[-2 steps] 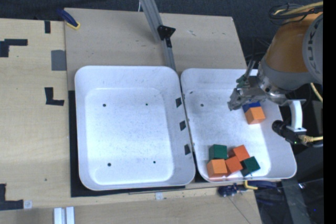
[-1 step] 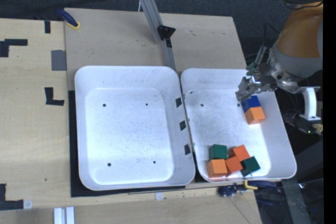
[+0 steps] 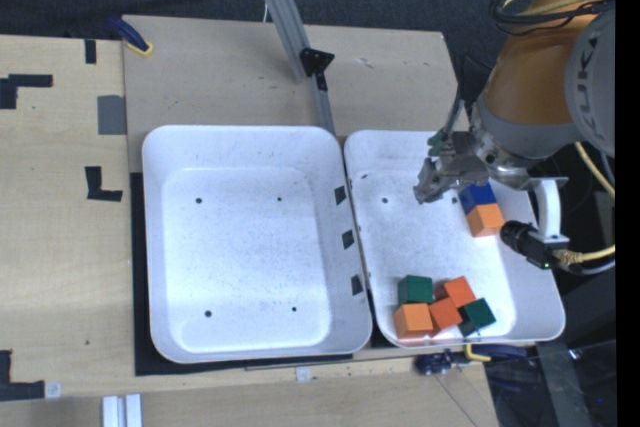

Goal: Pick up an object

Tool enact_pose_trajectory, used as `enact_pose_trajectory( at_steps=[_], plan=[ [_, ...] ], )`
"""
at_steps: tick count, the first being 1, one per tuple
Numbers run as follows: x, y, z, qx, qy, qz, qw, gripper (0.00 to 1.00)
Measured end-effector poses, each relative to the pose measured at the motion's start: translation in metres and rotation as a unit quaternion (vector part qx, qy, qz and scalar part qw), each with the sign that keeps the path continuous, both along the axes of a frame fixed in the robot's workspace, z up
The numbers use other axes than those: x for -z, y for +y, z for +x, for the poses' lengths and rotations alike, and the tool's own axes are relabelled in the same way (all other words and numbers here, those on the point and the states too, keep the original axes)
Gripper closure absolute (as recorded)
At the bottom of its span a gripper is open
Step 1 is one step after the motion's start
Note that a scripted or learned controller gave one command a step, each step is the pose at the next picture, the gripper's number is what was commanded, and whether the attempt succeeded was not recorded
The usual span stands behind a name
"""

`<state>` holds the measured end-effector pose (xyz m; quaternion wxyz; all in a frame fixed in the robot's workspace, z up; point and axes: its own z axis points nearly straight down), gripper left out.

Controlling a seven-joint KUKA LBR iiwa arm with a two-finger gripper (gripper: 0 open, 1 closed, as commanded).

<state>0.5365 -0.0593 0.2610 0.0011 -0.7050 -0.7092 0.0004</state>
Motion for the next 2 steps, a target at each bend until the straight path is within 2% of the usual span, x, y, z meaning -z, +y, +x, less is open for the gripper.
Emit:
enact_pose_trajectory(
  at_steps=[1,2],
  plan=[
    [0.017,0.05,0.0,0.0,0.001,0.0001,1.0,1.0],
    [0.017,0.095,0.004,0.0,0.0,0.0002,1.0,1.0]
  ],
)
